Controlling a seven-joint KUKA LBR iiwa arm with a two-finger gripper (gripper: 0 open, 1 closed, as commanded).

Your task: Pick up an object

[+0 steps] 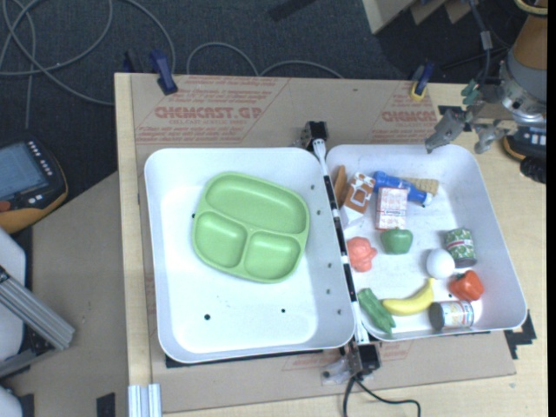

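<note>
We see the gripper (445, 135) hanging over the far rim of the right bin (497, 233), up beyond the clutter, its two fingers spread apart with nothing between them. Taking the white egg (440, 262) as our marker inside that bin, the green can (460, 246) sits just beside it toward the arm's side, the orange-red pepper (467, 285) lies just nearer the camera, and the banana (412, 301) curves below it next to a small jar (452, 314) lying on its side. Left of the egg we find a green apple (396, 241), a pink-orange lump (360, 253) and, lower, a green cucumber (376, 309). Beyond the egg lie a red-and-white carton (391, 208), a blue tube (400, 186) and a brown packet (357, 192). Well to the egg's left, the left bin (174, 302) holds a green divided plate (251, 227).
</note>
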